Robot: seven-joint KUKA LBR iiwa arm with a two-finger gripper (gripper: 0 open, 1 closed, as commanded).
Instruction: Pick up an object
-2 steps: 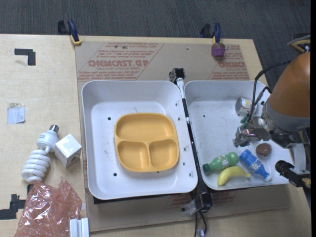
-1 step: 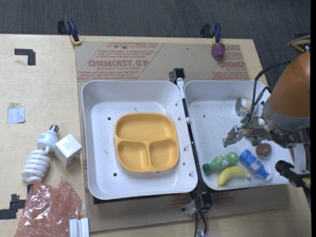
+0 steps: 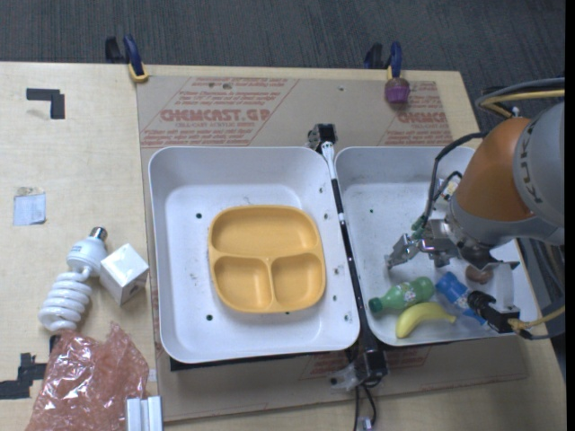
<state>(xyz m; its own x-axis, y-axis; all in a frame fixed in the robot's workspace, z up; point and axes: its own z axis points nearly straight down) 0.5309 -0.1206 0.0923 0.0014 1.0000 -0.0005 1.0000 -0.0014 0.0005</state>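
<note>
Hovering low inside the right bin [image 3: 377, 171], the gripper [image 3: 406, 250] has lifted nothing yet; the pick looks not yet made. Just below the gripper lie a green bottle [image 3: 402, 295] and a banana [image 3: 423, 317]; a blue item [image 3: 452, 290] sits beside the bottle. Fingers appear slightly apart, gripping nothing, touching nothing discernible.

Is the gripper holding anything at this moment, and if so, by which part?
Nothing is held. The gripper hangs open in the right bin, nothing between its fingers. The green bottle and banana lie on the bin floor below it.
</note>
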